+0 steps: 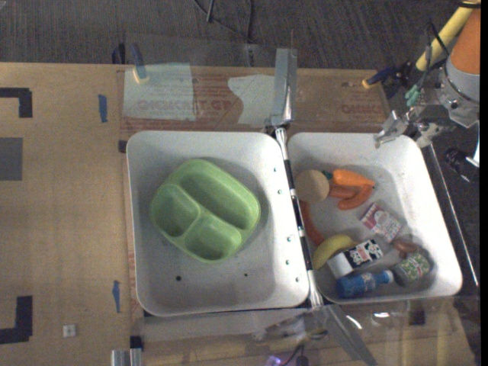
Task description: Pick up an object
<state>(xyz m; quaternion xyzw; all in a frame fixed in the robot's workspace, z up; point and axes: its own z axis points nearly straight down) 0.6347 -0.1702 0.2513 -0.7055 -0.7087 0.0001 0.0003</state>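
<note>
The arm (pixel 465 59) comes in at the upper right of the frame, and its end effector (pixel 404 124) hangs over the far right corner of the right bin (pixel 446 258), just about at the rim. From here I cannot tell whether it is open or closed; nothing is caught in it that I can see.

All the pickable things lie in that right bin. A round tan ball (pixel 312 184) sits at the upper left of it, touching a carrot (pixel 352 179) with a red piece just beneath. A pink packet (pixel 380 222) lies in the middle. Lower down, a banana (pixel 332 248) is next to a small black-and-white carton (pixel 356 256), with a blue bottle (pixel 364 283) below and a green can (pixel 412 268) to its right. The left bin (pixel 145 158) has a green divided plate (pixel 204 209) in it.

I'd say this is the approach step, with no grasp made yet. The next move calls for swinging left and down in the frame to stand over one object, then dropping straight onto it. The carrot is the nearest; the packet lies apart from the rest and looks the cleanest target. The cluster at the bottom of the bin is crowded, so a descent there could nudge neighbours.
</note>
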